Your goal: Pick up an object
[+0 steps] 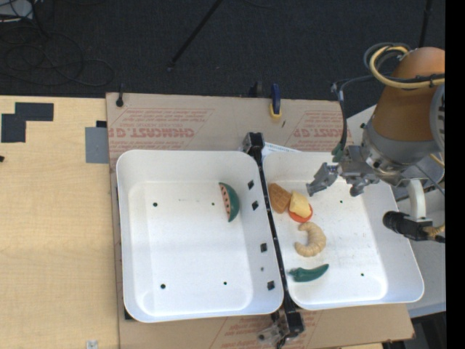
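I took the divider, where the two white bins meet, as my landmark. The jaws hung over the right bin, right of the divider and near that bin's far wall, with one finger reaching left toward the food and the other toward the arm; they looked spread with nothing between them, which I read as a pose readied for a descent, not a carry. The candidates sat bunched just right of the divider: a brown bread roll closest to it, an apple slice touching the roll's right side, a croissant nearer the camera, and a green chili pepper nearest still. A watermelon slice lay alone left of the divider in the left bin. I judged the roll awkward, since a finger on its left would crowd the divider. The croissant and pepper had open floor to their right, so I expected either to give the easier approach.
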Controlling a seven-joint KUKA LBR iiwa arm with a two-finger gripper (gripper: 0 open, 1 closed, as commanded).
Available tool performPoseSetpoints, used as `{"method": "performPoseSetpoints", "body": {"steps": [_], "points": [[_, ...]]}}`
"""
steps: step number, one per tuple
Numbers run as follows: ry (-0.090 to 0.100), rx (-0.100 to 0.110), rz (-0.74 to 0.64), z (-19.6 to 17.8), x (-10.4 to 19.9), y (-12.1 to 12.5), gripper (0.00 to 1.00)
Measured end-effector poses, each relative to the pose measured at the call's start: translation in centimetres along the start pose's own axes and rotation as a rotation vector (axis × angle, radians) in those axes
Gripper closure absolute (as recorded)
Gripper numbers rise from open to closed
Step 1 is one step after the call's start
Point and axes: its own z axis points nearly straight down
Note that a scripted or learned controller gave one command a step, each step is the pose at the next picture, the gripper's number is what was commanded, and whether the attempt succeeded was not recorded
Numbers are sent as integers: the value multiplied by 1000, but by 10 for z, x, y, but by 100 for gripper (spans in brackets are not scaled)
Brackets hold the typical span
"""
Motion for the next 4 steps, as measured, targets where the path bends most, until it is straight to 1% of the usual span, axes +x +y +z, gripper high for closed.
{"method": "performPoseSetpoints", "body": {"steps": [1, 2, 3, 4], "points": [[4, 16, -1, 138, 18, 0, 0], [1, 5, 6, 121, 15, 3, 100], [1, 5, 4, 102, 0, -55, 100], [1, 2, 4, 103, 0, -53, 0]]}}
